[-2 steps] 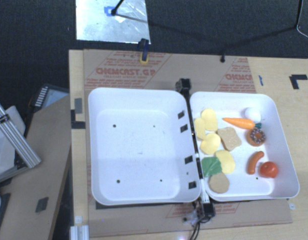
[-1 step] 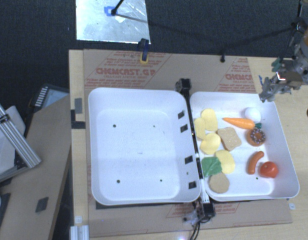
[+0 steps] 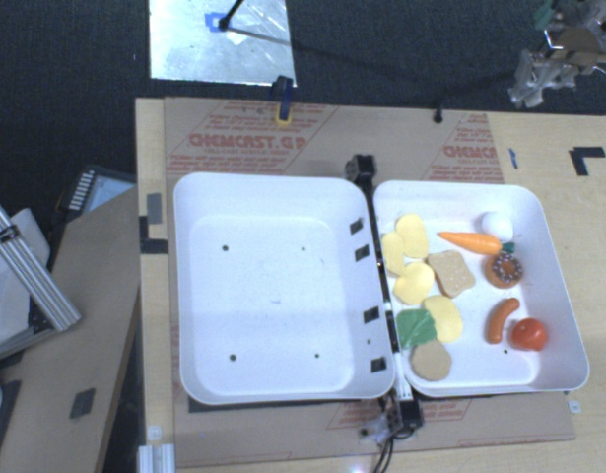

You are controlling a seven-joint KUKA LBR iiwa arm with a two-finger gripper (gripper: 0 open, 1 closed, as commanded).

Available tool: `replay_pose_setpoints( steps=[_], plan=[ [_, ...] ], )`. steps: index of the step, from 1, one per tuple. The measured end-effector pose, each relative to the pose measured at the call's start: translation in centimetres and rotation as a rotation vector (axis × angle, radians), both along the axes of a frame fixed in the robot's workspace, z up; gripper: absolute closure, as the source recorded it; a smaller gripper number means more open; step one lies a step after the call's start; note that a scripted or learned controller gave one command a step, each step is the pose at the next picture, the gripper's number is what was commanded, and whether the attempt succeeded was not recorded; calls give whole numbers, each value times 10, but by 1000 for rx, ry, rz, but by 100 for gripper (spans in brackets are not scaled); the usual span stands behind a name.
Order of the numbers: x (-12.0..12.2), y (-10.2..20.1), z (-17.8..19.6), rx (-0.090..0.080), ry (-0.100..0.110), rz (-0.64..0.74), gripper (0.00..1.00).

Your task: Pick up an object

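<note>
Gripper (image 3: 545, 71) up beyond the far edge of the bench, well apart from every object and clear of both bins. Impossible to tell how far open; nothing seen in its hold.

All pickable objects in the right bin (image 3: 562, 294), the bin closer to the gripper, lying down the view and slightly leftward from it. Left bin (image 3: 199, 264) farther off, on the other side of the divider.

Closest to the gripper: white egg (image 3: 497, 226), just beside the thick end of the carrot (image 3: 469, 242). Carrot's long axis across the reach, pointed end turned away from the gripper toward the divider. Next out: brown ring (image 3: 504, 269) and bread slice (image 3: 450, 272). Farther again: sausage (image 3: 502, 319), long axis slanted, upper end leaning back toward the gripper, with the tomato (image 3: 528, 334) just beside its lower end. Farthest from the gripper: green leaf (image 3: 415, 327) and tan disc (image 3: 431, 362), near the bin's front corner.

Count: four pale yellow slices (image 3: 414, 284), strung along the side of the bin away from the gripper, some touching; one each of egg, carrot, ring, bread slice, sausage, tomato, leaf, disc. Twelve in all.

Judged from this: pick not yet begun; likely a long descent toward the egg-and-carrot corner first, with the egg apt to roll and the carrot best taken across its narrow width.
</note>
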State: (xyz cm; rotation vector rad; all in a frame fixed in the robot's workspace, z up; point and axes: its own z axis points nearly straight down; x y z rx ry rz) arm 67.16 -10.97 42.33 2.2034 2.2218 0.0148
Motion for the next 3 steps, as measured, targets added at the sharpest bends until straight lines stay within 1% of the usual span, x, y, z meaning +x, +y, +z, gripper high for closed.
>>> replay_pose_setpoints(
  steps=[1, 2, 3],
  plan=[
    [-3, 52, 67, 3, 4, 1, 100],
    [-3, 87, 116, 3, 7, -1, 100],
    [-128, 103, 115, 4, 10, -3, 100]
  ],
)
